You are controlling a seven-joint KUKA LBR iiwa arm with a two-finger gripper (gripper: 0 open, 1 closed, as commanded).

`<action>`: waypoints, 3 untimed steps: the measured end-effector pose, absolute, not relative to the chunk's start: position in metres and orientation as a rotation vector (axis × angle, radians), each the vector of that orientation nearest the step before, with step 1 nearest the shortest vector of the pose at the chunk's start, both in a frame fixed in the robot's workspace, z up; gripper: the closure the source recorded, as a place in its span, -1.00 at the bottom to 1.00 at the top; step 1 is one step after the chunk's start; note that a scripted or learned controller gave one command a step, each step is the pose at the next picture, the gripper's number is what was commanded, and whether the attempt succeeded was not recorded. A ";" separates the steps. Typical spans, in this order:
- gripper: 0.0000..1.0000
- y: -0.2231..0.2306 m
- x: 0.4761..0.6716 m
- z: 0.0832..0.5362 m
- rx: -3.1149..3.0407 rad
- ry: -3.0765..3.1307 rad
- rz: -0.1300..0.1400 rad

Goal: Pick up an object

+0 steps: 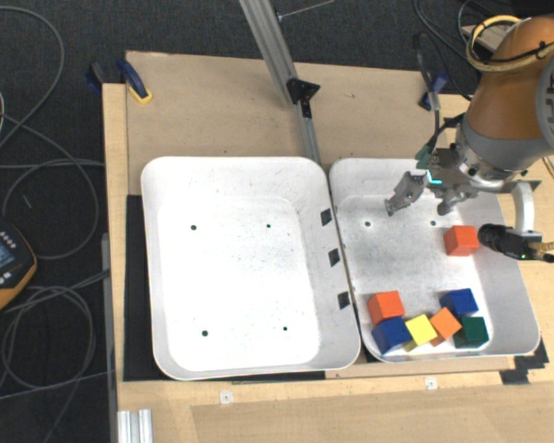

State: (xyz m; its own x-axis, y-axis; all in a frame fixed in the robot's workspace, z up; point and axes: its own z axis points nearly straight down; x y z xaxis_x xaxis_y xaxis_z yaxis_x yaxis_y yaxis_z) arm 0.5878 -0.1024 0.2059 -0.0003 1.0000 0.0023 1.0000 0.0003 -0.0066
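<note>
Fingers [423,196] of your arm [512,90] hang spread apart and hold nothing, above bare floor in the right bin [388,247]; the nearest thing to pick is the lone orange block [461,239], just to their right and nearer you. Centre over it before lowering, since the other blocks [425,319] huddle at the bin's near edge. Your wooden surface [212,100] also carries the left bin [235,266], with cables [37,201] on dark carpet around it.

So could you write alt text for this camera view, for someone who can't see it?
A grey and orange robot arm's gripper hovers, fingers open, above the right bin, holding nothing. An orange block lies alone nearby, and six coloured blocks cluster at the near edge. The left bin sits alongside.
</note>
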 end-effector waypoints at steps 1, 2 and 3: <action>-1.00 -0.103 0.588 0.208 -2.219 -2.220 0.001; -1.00 -0.101 0.589 0.166 -2.217 -2.218 0.005; -1.00 -0.101 0.579 0.118 -2.217 -2.216 0.006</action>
